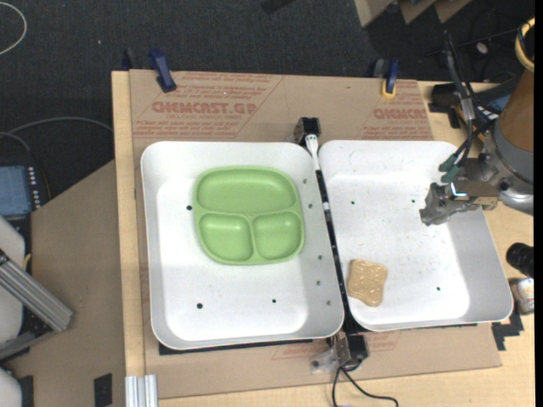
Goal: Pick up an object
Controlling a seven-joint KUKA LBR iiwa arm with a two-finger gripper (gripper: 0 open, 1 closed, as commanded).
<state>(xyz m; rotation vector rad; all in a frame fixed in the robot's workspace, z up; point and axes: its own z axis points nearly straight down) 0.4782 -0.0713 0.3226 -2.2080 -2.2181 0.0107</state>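
Tan object [367,281]: flat, beige, roughly rectangular piece; it lies in the near-left corner of the right bin, close to the bin's left wall and front rim, and nothing touches it.
Right bin [475,305]: shallow, white, with small dark specks on its floor; it sits edge to edge with the left bin.
Left bin [161,253]: shallow, white; it holds the green tray.
Green tray [249,214]: pale green, three compartments, one wide one at the far side and two smaller ones at the near side; it rests flat in the middle of the left bin.
Gripper [434,210]: over the right half of the right bin, well apart from the tan object; whether its fingers are apart or together cannot be told.
Arm [513,164]: grey, enters from the right edge of the camera view.
Bench board [212,100]: brown sheet under both bins, clamped at its far edge.
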